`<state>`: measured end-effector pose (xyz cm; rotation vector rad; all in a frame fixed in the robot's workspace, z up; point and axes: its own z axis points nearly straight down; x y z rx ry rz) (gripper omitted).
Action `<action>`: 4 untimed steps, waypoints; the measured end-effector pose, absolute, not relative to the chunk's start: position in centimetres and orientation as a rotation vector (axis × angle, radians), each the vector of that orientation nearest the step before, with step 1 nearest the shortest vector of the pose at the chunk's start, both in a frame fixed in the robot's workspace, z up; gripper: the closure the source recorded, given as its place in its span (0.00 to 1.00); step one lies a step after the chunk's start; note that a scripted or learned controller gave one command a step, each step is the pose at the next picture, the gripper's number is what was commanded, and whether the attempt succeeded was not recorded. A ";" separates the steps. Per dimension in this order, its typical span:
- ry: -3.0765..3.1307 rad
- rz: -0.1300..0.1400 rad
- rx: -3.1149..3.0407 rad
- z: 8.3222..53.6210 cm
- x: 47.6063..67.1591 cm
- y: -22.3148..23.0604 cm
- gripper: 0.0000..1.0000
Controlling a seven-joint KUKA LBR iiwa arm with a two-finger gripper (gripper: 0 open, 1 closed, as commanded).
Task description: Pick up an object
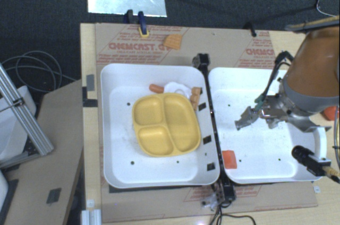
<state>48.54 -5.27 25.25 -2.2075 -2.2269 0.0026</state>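
Now gripper [245, 120] hangs over the right bin [239, 90], grip open or closed, can't tell. Orange block [229, 159] sits at its seven o'clock. Board [228, 41] reads "CHEMCAST".

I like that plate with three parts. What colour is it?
Pale yellow. The divided plate shows best in the camera view, inside the left bin.

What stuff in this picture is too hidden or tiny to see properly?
1. White thing in the left bin: the yellow plate covers its lower part, camera view.
2. Orange-red thing at the right edge: the arm hides most of it, and the picture edge cuts it off.
3. Tan piece beside the plate: too small to identify.
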 end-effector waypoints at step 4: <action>-2.231 0.002 -2.200 21.9 48.6 -4.0 0.00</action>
